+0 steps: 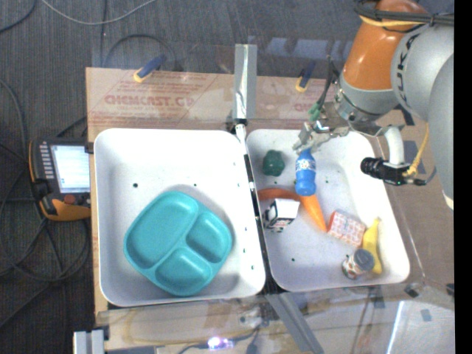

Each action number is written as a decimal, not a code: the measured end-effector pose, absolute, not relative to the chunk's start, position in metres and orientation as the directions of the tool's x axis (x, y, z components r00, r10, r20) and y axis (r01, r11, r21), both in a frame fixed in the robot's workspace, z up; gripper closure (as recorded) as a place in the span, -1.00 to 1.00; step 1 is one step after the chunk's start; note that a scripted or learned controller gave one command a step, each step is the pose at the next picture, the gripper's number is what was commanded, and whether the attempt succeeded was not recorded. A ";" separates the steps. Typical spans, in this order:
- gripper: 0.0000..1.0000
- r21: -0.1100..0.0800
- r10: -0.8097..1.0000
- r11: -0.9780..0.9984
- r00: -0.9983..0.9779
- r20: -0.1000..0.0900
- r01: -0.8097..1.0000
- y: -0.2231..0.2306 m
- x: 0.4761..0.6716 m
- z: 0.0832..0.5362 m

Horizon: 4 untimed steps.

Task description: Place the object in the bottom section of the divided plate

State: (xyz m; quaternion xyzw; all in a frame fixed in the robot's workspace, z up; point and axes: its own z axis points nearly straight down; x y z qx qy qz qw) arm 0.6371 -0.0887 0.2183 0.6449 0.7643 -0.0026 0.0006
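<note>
Over the right bin (391,198), gripper (316,135) closed on the top of a blue bottle (305,174), bottle hanging upright between the fingers, above the bin floor by the look of it. Just left of the bottle, a dark green ball (273,162). Below the bottle, an orange carrot (314,211), with a small white box (280,212) to its left. Further toward the near right corner, a pink patterned box (346,226), a banana (373,243) and a small jar (358,263). Across in the left bin (118,161), teal divided plate (179,243), nothing in its three sections.
</note>
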 end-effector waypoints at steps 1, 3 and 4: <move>1.00 -0.003 0.956 0.294 -0.294 0.001 0.956 0.022 0.561 0.216; 1.00 -0.002 0.799 0.601 -0.601 0.001 0.799 0.145 0.577 0.216; -1.00 -0.002 0.799 0.601 -0.601 0.002 0.799 0.145 0.577 0.216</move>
